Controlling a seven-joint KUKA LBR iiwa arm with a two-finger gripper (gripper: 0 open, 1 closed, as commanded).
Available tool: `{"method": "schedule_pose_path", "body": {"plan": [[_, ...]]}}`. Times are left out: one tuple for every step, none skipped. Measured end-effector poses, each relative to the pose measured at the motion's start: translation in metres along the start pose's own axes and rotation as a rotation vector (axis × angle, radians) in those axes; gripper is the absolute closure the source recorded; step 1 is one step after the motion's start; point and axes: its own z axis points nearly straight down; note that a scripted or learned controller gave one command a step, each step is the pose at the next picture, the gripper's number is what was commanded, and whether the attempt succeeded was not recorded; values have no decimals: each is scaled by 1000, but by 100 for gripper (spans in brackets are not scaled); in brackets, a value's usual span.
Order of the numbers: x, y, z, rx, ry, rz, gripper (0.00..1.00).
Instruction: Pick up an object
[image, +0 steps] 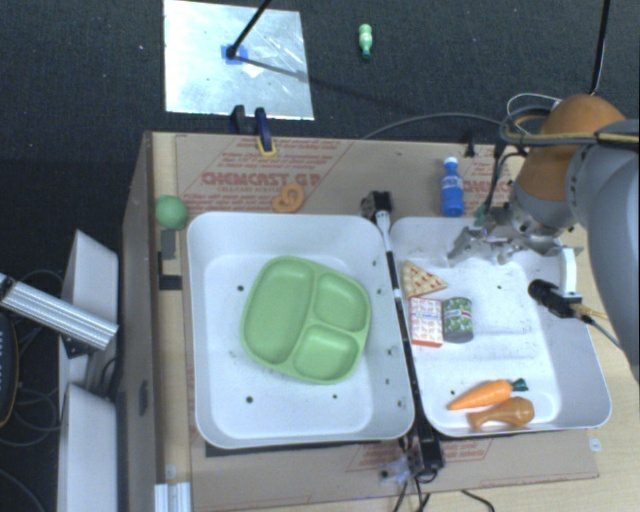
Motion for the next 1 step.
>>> {"method": "schedule_pose_path", "body": {"plan": [[-6, 0, 0, -1, 0, 3, 0]]}}
